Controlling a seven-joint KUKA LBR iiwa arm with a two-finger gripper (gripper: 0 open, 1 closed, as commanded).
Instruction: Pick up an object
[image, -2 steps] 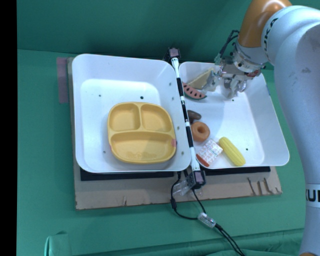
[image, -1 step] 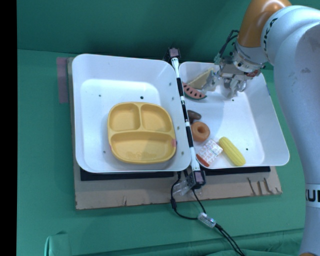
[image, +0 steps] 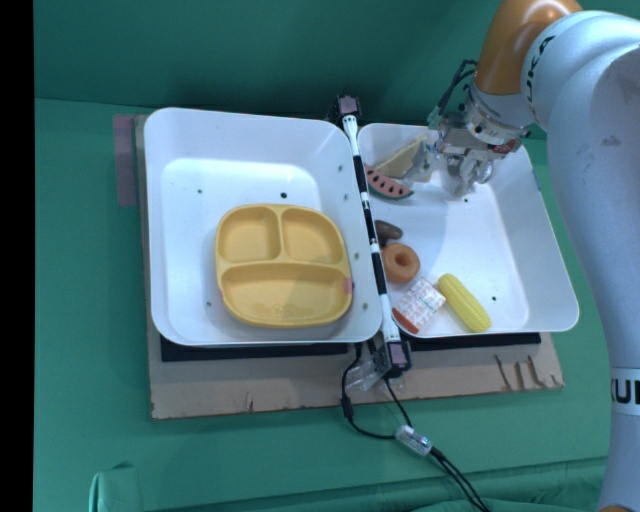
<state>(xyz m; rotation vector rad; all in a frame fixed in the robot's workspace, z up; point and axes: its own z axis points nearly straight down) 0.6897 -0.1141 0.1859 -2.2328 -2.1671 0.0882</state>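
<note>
Partial dark letters "KU" — low on the grey arm (image: 622, 390), right edge.

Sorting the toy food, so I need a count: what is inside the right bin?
The right bin holds a watermelon slice, a doughnut, a corn cob, a small packet, a dark piece and a pale wedge, part-covered by the gripper.

Both white bins (image: 250, 150) look like smooth, slightly glossy plastic, as does the yellow divided plate (image: 283, 265) well left of the jaws. The gripper (image: 452, 172) shows bare, shiny metal parts; the arm (image: 600, 150) above it has a smooth grey shell with a satin sheen. Below the jaws, the corn cob (image: 464, 302) looks glossy, the donut (image: 401, 263) matt. Brown matt cardboard (image: 250, 400) lies on green cloth (image: 80, 300)
</note>
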